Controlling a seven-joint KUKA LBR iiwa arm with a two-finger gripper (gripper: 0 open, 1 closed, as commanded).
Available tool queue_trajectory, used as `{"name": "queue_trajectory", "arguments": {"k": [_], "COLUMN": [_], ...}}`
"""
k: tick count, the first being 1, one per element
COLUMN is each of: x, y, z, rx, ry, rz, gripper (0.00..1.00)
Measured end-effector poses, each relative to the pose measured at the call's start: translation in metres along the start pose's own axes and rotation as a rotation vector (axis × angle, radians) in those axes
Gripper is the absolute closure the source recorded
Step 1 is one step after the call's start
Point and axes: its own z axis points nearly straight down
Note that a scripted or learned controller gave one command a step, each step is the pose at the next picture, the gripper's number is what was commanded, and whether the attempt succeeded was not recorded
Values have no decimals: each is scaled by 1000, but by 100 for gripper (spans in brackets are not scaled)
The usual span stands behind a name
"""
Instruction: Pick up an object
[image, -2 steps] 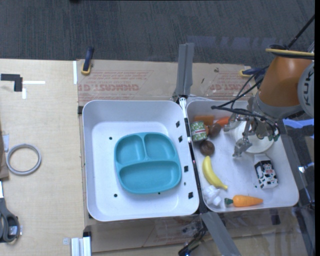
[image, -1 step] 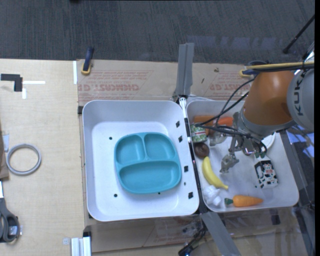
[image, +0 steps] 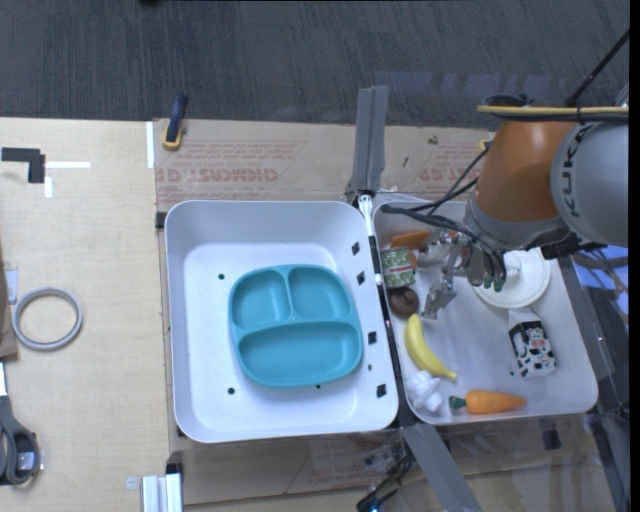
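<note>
While the gripper (image: 440, 297) hangs near the banana (image: 426, 347) (in the right bin (image: 482, 356)), I cannot tell whether it is wide or narrow.

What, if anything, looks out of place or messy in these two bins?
Nothing looks spilled or broken. The blue divided plate sits slightly turned in the left bin, while the banana, carrot and green can lie scattered in the right bin, jumbled but undamaged.

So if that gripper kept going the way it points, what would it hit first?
Likely the gripper meets the bare floor of the right bin beside the banana; depth is unclear, so it may clip the banana instead.
</note>
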Motion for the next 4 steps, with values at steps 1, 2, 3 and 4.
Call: {"name": "queue_trajectory", "arguments": {"k": [1,2,3,4], "x": [47,-5,-4,100], "y": [-21,-31,-112,-111], "z": [0,0,-1,0], "rx": [0,0,-3,0], "ry": [0,-2,-3,-1], "rz": [119,230,164,182], "gripper": [0,0,0,0]}}
